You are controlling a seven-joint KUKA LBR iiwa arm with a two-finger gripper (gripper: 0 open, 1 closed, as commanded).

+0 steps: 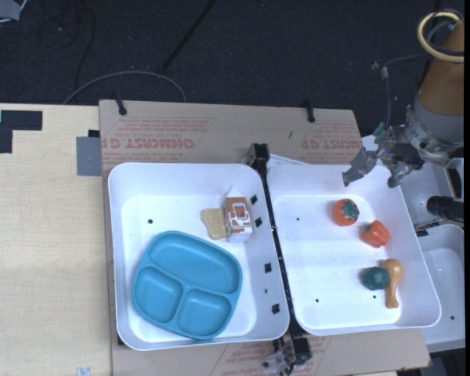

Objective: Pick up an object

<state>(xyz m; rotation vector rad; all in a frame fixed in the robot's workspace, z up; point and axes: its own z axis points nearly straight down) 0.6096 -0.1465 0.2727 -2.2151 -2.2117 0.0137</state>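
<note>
Round orange-red tomato-looking toy (345,212) sits near the back of the right white bin (329,304), and the claw (374,171) hangs spread apart and empty above the rim, so a drop from there could just clip the wall.

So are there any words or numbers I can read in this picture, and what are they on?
"CHEMCAST" is my best guess: red letters, upside down, on the brown board under the bins, along its far edge.
More red print on the board's near edge, too cut off to read.
The small box in the left bin has orange and white markings, too blurred to read.
No other words or numbers are readable.
</note>
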